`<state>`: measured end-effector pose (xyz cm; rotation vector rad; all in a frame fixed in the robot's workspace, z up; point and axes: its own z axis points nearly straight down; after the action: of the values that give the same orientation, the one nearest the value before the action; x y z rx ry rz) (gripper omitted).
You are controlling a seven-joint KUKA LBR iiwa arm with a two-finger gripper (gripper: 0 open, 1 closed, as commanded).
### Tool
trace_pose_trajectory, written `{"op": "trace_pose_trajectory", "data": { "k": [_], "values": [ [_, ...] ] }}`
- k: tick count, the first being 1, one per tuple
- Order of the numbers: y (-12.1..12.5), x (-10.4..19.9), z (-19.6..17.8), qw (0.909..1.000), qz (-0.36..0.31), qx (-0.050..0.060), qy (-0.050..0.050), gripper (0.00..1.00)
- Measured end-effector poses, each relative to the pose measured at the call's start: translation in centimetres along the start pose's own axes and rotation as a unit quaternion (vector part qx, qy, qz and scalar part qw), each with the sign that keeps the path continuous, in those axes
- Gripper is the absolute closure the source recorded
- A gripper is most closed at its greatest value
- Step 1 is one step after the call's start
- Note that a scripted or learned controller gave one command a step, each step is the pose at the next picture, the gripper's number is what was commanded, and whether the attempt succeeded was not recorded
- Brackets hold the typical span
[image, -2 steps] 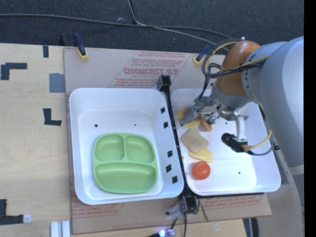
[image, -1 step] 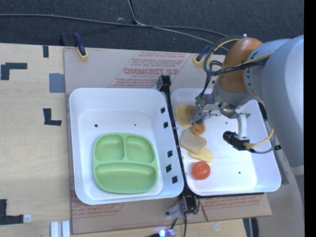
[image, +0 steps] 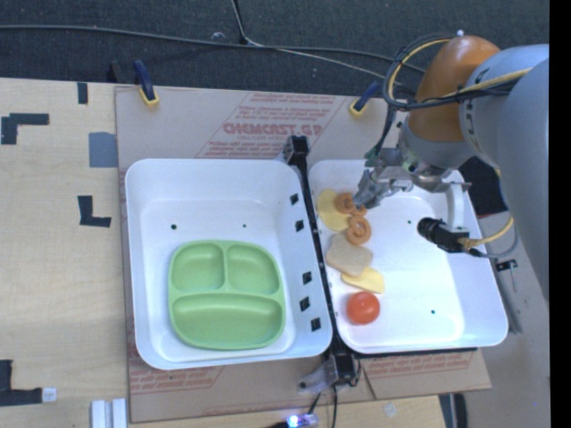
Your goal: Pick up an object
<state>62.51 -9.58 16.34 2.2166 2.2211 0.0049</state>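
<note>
The arm (image: 482, 96) is reaching in from the right, over the far end of the right bin (image: 464, 324). The gripper (image: 364, 196) is hanging low at that bin's far-left part, right above a cluster of toy food. Can't tell how the jaws are standing, since they blur into the items below.

The food is lying along the bin's left side. A yellow round piece (image: 328, 210) and an orange ring (image: 359, 230) are sitting just beside the gripper tip, a beige slice (image: 348, 258) next, with a yellow wedge (image: 366, 281) touching it, and a red tomato (image: 362, 308) nearest the camera.

The left bin (image: 152, 185) is holding a green divided plate (image: 227, 294).
</note>
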Motion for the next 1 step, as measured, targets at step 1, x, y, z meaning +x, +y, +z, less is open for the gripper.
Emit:
{"op": "trace_pose_trajectory", "data": {
  "k": [1],
  "values": [
    [-0.06,0.35,-6.34,1.0,0.0,0.0,0.0,1.0]
  ]
}}
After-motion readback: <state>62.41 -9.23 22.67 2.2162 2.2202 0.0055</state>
